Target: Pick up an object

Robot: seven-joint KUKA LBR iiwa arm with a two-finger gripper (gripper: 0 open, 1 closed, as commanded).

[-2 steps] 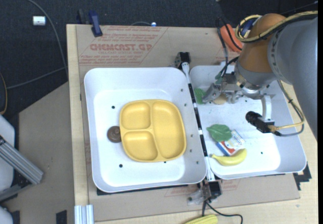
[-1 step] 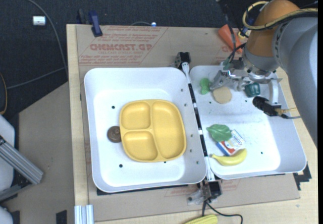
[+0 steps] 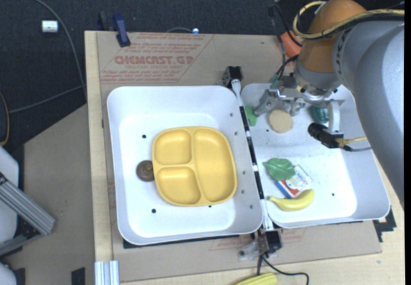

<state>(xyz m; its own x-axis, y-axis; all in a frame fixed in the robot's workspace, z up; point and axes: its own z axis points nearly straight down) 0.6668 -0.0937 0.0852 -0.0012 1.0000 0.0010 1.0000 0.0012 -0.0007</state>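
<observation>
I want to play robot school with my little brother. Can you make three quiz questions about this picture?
1. True or false: the yellow plate with three sections lies in the left bin.
2. Which thing lies closest to the near edge of the right bin? A) the round tan piece B) the banana C) the green leaf
3. Fill in: a small brown round thing lies just to the ____ of the plate.

Key: 1 true; 2 B; 3 left
</observation>
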